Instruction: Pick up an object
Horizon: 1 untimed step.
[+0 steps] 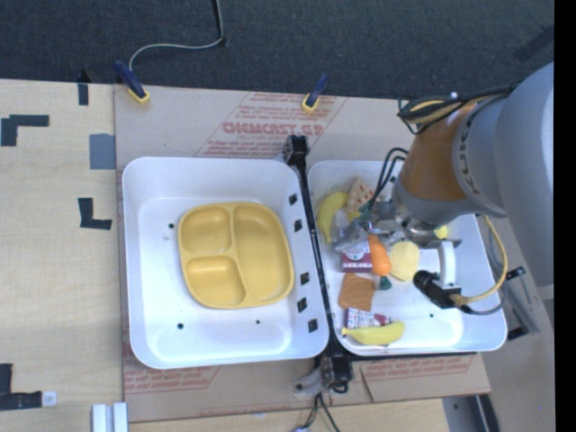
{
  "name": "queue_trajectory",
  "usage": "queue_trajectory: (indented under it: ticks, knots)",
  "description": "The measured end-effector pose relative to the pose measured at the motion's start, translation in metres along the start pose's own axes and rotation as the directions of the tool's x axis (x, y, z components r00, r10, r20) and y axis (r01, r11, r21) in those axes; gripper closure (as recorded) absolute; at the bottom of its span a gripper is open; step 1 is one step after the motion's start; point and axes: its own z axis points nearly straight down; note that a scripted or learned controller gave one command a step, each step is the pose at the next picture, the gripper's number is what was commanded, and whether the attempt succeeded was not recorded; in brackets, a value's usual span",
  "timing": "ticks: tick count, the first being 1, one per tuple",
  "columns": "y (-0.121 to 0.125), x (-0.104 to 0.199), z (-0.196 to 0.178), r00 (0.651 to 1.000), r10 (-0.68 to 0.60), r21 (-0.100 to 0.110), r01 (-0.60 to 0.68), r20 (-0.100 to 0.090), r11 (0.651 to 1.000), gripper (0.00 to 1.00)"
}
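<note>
The right bin (477, 331) holds a pile of small toy foods. Among them are an orange carrot (380, 257), a pale yellow lemon (406, 261), a brown toast slice (356, 292), a yellow banana (378, 334) near the front wall, and a second yellow piece (329, 211) by the left wall. A red and white packet (357, 261) lies beside the carrot. My gripper (356, 230) reaches down into the pile, just left of the carrot and above the packet. The orange-banded wrist (436, 165) hides the bin's back right part.
The left bin (148, 331) holds a yellow divided plate (236, 254). A black divider (308, 241) runs between the bins. Two yellow and blue clamps (132, 83) (315, 96) hold the cardboard base at the back. A yellow cable (490, 286) loops by the wrist.
</note>
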Motion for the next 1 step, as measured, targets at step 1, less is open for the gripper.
queue_trajectory:
  ticks: [1]
  knots:
    - [-0.0038,0.0872,-0.0891,1.0,-0.001,0.002,0.001,0.0,1.0,1.0]
